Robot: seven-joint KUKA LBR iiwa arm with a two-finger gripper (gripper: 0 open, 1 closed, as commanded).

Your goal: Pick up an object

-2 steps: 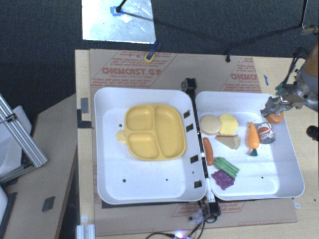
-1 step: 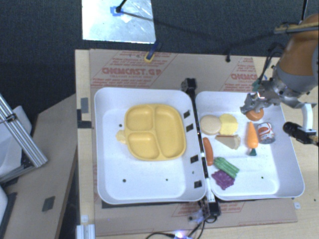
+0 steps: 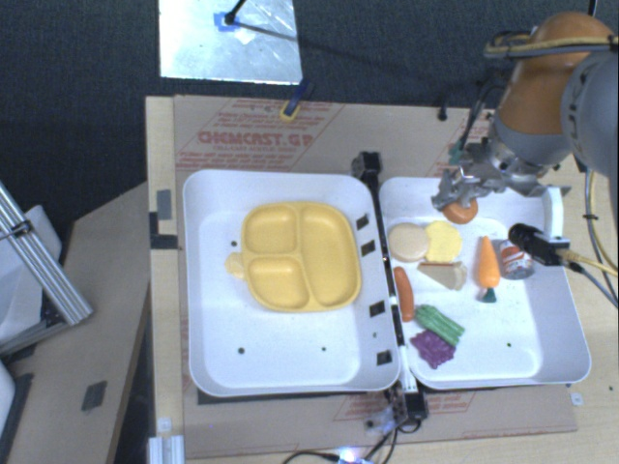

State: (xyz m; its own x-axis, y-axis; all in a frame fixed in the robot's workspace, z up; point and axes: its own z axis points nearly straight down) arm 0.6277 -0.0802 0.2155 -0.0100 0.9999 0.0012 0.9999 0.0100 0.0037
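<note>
Orange round thing (image 3: 464,213) lies half hidden beneath the claw (image 3: 455,198), shape unclear.

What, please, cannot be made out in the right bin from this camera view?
Camera view:
The small orange round object: top hidden by the grey gripper; whether it is gripped is unclear.
The red-and-silver small item beside the orange toy carrot: too small and blurred to identify.

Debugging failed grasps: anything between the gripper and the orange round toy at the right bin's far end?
Nothing visible. The gripper sits right over the orange round toy, partly covering it. The yellow piece and the beige bun lie on its near side, not in between.
</note>
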